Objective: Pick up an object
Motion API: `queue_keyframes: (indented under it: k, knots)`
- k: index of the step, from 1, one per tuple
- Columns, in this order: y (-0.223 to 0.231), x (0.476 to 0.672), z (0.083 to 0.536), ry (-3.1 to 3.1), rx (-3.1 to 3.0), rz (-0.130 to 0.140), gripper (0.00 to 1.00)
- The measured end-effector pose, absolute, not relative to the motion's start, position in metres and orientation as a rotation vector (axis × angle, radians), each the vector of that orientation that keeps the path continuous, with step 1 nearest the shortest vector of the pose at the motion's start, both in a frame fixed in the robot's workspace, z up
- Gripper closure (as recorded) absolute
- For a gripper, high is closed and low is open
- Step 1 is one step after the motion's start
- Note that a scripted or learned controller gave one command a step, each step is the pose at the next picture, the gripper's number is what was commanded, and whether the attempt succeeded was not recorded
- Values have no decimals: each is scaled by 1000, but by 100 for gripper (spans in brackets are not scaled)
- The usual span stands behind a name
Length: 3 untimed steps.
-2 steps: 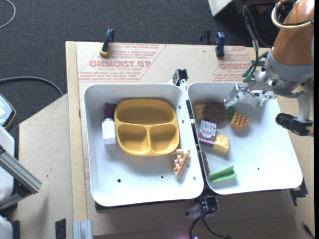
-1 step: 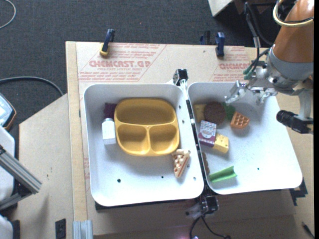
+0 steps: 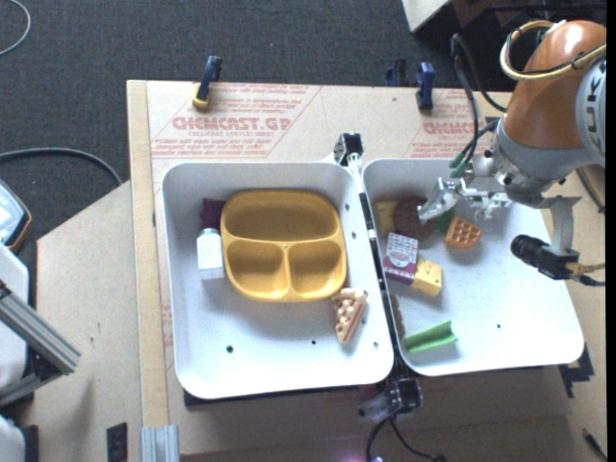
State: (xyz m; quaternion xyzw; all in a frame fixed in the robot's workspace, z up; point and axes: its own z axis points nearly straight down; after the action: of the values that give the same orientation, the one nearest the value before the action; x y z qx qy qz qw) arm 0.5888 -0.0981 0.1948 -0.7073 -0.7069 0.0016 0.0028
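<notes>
My gripper (image 3: 459, 203) hangs over the back of the right bin (image 3: 520, 316), open, with nothing between its fingers. Just in front of it lies an orange waffle piece (image 3: 463, 232). To its left sits a dark brown round piece (image 3: 408, 218) beside a tan piece (image 3: 386, 215). A pink and white carton (image 3: 400, 255) and a yellow cheese wedge (image 3: 428, 278) lie nearer the bin's middle left. A green stick (image 3: 429, 336) rests near the front wall.
The left bin (image 3: 183, 258) holds a yellow divided plate (image 3: 283, 243), a small white bottle (image 3: 209, 253), a dark purple item (image 3: 213, 208) and a pizza slice toy (image 3: 348, 313). A black cylinder on a cable (image 3: 541, 254) juts over the right bin's right side.
</notes>
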Motion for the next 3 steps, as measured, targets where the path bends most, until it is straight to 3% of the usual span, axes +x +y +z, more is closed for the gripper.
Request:
queue_keyframes:
  k: [2, 3]
  knots:
    - [-97, 594, 91, -2222, -2224, -5, 0]
    - [-97, 598, 93, -2228, -2227, -13, 0]
